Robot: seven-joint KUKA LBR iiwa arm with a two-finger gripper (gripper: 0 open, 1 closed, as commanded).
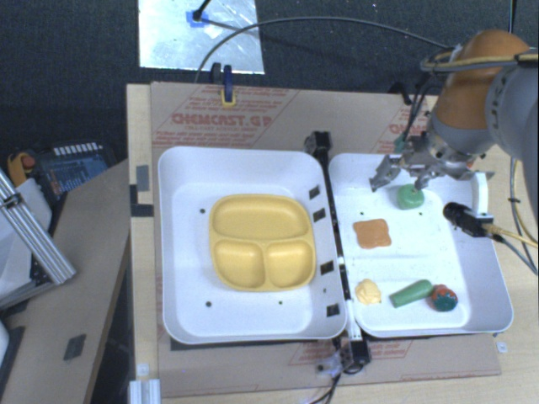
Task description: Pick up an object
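Fingers of the gripper [410, 178] stood spread wide above a small round green piece [410, 198], flat-based and domed, near the right bin's [484, 263] far wall.

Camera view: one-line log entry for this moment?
gripper open | above small round green object, right bin | nothing held | yellow divided tray in left bin
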